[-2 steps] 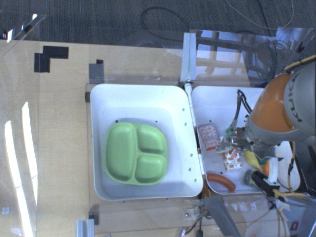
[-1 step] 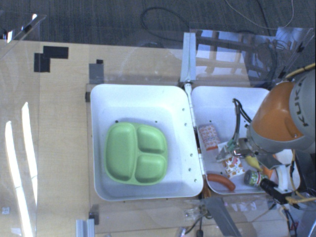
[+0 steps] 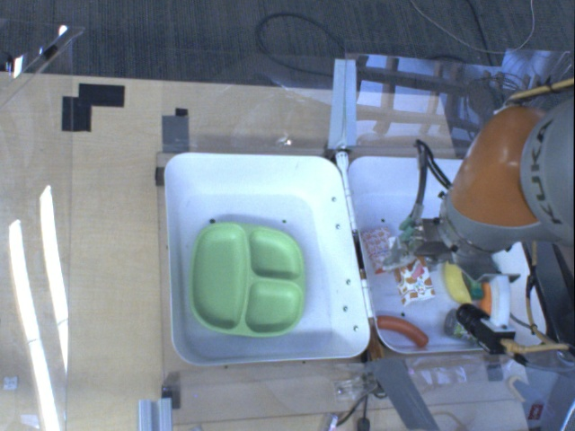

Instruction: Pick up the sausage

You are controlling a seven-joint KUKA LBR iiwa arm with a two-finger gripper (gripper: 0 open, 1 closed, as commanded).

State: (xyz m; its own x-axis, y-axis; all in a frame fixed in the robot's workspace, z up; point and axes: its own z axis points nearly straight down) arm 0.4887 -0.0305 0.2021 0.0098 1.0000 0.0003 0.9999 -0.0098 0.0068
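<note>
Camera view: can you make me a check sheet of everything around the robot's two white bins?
Surface: wooden bench bearing left bin and right bin.
Job's things: sausage lies at the right bin's near edge, apart from the gripper.
Clutter: green divided plate in left bin; patterned packets and yellow item in right bin.
Grippers: gripper hangs over the patterned packets, not at the sausage.
Cables: black cable looped on the floor.
Surroundings: dark floor; black tape marks on the bench.
</note>
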